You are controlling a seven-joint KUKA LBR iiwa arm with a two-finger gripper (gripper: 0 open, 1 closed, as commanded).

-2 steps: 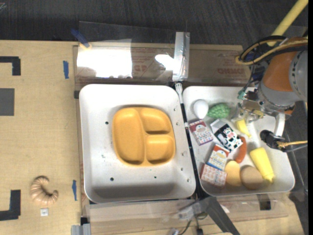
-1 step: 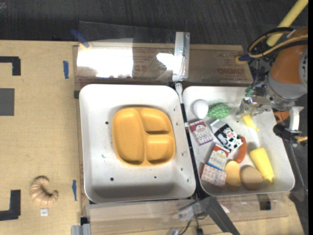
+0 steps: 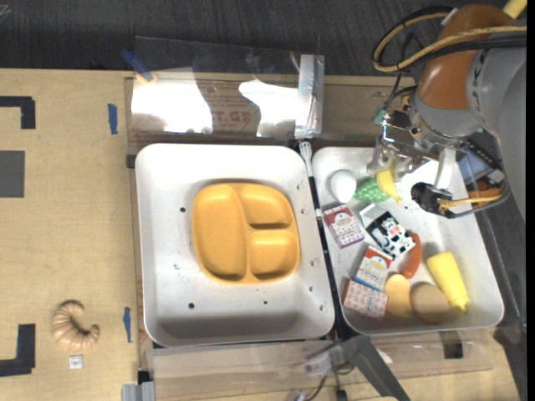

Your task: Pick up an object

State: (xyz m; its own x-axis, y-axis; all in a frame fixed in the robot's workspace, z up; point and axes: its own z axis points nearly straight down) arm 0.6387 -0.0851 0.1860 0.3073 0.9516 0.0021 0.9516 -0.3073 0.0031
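The gripper (image 3: 391,167) hangs over the far end of the right bin (image 3: 489,261), just above a small yellow piece (image 3: 385,184) beside a green toy (image 3: 368,191); whether it grips anything, I cannot tell. The left bin (image 3: 159,224) holds a yellow divided tray (image 3: 245,230). A croissant (image 3: 73,325) lies on the bench, near left.

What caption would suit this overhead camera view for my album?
Grey arm's tool hovers over the toy-filled right bin; a yellow divided tray lies in the left bin.
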